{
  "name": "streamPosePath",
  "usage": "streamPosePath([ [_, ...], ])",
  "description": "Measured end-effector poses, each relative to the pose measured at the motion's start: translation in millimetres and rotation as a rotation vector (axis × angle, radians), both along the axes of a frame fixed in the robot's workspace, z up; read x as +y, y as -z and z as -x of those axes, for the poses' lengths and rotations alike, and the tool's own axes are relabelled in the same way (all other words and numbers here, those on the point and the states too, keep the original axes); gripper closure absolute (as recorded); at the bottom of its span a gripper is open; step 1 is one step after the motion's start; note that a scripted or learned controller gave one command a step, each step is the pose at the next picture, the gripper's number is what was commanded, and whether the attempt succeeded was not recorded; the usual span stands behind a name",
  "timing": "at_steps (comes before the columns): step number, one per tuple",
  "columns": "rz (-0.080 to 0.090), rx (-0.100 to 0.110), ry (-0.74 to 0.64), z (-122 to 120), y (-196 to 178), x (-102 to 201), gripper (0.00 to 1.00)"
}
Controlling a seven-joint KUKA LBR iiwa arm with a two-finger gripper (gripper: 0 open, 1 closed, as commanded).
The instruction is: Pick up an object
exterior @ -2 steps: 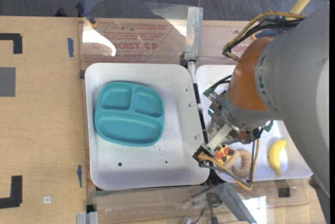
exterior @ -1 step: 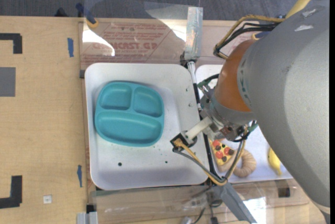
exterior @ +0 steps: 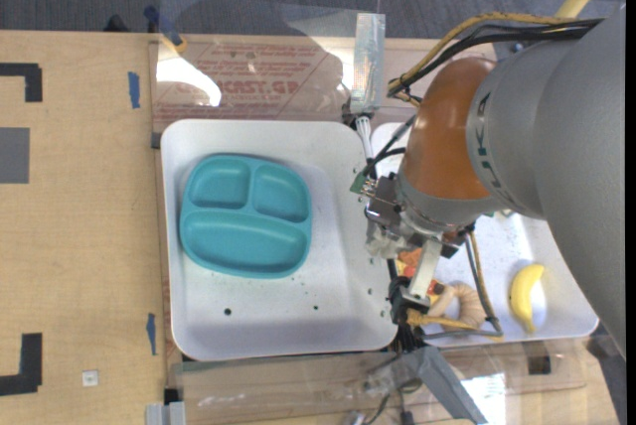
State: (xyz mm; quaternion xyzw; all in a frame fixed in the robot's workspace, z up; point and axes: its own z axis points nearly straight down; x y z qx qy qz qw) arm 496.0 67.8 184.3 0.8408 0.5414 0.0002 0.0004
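The grey arm with its orange band reaches down into the right bin [exterior: 571, 319], covering most of it. My gripper [exterior: 417, 286] is low at that bin's front left, over a small orange-red object [exterior: 408, 261] and beside a tan, lumpy object [exterior: 463, 300]. A yellow banana [exterior: 527, 295] lies further right in the same bin, apart from the gripper. A teal divided plate [exterior: 245, 214] lies in the left bin [exterior: 268, 334].
A clear plastic sheet with red print [exterior: 248, 80] lies behind the left bin. The wall between the two bins runs just left of the gripper. Brown bench board [exterior: 75, 244] spreads to the left.
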Motion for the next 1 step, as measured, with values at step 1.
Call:
streamPosePath([
  [1,-0.002,0.003,0.257,17.9,-21.7,108.6,1.00],
])
